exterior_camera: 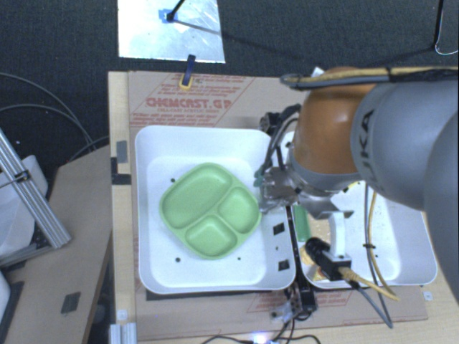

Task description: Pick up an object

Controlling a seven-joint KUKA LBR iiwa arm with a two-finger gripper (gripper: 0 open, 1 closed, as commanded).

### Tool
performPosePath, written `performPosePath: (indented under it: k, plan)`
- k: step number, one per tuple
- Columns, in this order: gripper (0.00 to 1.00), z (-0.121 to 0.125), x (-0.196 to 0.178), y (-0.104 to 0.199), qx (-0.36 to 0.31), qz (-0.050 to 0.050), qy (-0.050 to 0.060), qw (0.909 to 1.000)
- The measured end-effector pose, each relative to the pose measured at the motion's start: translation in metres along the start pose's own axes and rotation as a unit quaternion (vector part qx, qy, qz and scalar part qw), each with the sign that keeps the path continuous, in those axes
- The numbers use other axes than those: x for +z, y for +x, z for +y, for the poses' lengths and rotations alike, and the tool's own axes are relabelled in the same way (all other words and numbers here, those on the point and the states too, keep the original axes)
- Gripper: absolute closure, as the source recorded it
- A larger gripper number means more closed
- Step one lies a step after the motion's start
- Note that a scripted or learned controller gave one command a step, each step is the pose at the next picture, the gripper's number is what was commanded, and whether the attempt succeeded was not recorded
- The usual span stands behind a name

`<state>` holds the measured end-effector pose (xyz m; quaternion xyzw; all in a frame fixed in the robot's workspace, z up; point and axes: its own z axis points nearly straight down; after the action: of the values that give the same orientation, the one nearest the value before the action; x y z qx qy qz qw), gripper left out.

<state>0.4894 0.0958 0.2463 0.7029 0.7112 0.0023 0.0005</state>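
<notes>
A light green divided plate (209, 208) with three compartments lies flat in the middle of the left bin (154, 264). My gripper (272, 192) hangs at the plate's right edge, over the wall between the two bins. The arm's grey and orange wrist covers most of it. A narrow green object (301, 225) shows just below the wrist, at the left side of the right bin (412, 253); most of it is hidden.
Both bins rest on a cardboard sheet (193, 102) with red print. A shiny square plate (168, 20) lies on the dark floor behind the bench. Two small black marks (278, 229) sit on the left bin's right wall. An aluminium frame (29, 192) stands at the left.
</notes>
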Motion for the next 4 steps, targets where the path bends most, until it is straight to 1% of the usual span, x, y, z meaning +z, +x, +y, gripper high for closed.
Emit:
performPosePath:
  k: [1,2,3,4]
  plan:
    - [1.0,-0.001,-0.103,0.034,0.001,0.001,-0.004,1.0]
    - [1.0,-0.001,-0.109,0.032,0.0,-0.001,-0.001,1.0]
    - [1.0,-0.006,0.084,0.033,0.006,-0.003,0.009,0.9999]
    - [1.0,0.05,0.163,0.014,0.006,0.0,0.0,1.0]
